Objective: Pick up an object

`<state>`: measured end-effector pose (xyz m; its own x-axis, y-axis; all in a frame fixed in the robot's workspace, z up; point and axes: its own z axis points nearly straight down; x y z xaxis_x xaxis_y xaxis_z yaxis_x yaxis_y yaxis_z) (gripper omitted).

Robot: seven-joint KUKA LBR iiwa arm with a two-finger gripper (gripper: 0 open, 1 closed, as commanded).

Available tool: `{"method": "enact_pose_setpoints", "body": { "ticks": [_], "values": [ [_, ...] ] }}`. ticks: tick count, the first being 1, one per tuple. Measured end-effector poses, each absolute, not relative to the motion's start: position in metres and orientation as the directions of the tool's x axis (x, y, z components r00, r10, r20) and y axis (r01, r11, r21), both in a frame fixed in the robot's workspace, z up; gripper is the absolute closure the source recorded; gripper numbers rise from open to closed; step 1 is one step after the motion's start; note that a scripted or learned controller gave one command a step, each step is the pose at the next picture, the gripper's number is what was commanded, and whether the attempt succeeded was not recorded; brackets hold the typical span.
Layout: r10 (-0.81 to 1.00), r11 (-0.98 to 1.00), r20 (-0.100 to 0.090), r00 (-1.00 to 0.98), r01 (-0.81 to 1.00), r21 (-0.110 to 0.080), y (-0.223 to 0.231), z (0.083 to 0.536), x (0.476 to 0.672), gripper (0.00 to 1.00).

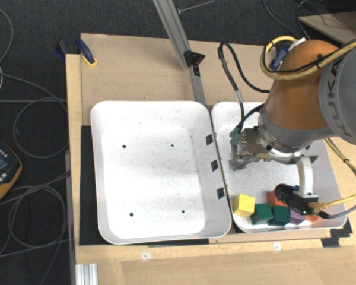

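We see the tool [244,149] hanging over the middle of the right bin [256,181], under the orange wrist, and from this slant we cannot tell whether it is apart or together; we see nothing clamped in it. The things to pick lie crowded along the near edge of that bin: a yellow block [245,204] at the left end of the cluster, a green block [263,213] touching its right side, then more green, red and purple pieces packed close together. We judge the task to be at the approach, with no grasp made. To do it well we would go for the yellow block, since its left and far sides stand free. We would bring the tool toward the near edge, square it to the block's faces, come straight down and close across the far and near faces, minding the bin's rim and the green block
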<state>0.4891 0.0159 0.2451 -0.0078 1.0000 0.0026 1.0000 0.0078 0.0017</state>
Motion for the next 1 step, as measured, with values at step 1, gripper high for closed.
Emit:
{"method": "enact_pose_setpoints", "body": {
  "ticks": [1],
  "values": [
    [1.000, 0.008, 0.003, -0.008, 1.000, 0.000, 0.0801, 0.2442, 0.4918, 1.00]
  ]
}}
